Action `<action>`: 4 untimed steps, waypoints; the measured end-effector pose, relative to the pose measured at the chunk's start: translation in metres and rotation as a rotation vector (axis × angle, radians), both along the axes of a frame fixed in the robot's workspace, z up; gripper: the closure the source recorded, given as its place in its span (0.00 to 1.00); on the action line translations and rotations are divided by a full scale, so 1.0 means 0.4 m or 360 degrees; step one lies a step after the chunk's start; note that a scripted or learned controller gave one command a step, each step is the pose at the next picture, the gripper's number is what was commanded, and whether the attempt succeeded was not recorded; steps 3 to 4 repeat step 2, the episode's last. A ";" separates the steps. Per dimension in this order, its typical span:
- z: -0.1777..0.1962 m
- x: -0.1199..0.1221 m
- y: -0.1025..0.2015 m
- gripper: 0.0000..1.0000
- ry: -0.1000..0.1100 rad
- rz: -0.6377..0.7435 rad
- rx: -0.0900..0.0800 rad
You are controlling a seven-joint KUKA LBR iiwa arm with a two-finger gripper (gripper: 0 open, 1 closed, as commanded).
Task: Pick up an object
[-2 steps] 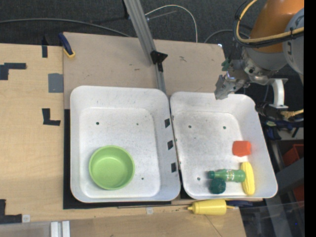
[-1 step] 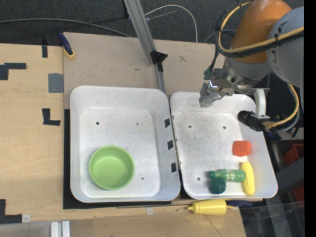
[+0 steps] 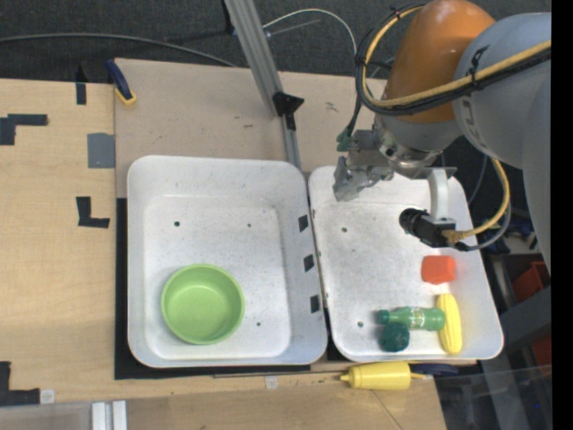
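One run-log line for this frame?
phase: approach | gripper: over right bin's far-left corner, nothing visibly held | right bin: orange block, yellow item, green bottle | left bin: green bowl

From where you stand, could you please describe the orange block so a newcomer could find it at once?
Take the right-hand white bin, the one under the arm, and go to its right side. The orange block lies there, above the yellow banana-like piece and green bottle. It is the only orange, boxy item in that bin.

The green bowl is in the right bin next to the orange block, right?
Not quite. The camera view shows the green bowl in the left bin. The orange block is in the right bin, away from the bowl.
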State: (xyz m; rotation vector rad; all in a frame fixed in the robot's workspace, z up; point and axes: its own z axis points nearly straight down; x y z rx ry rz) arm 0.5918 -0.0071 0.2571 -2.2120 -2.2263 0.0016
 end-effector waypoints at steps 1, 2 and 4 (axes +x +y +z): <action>-0.017 -0.039 0.126 1.00 0.0002 0.0000 -0.0001; -0.040 -0.047 0.234 1.00 0.0002 -0.0001 -0.0002; -0.040 -0.047 0.234 1.00 0.0002 -0.0001 -0.0002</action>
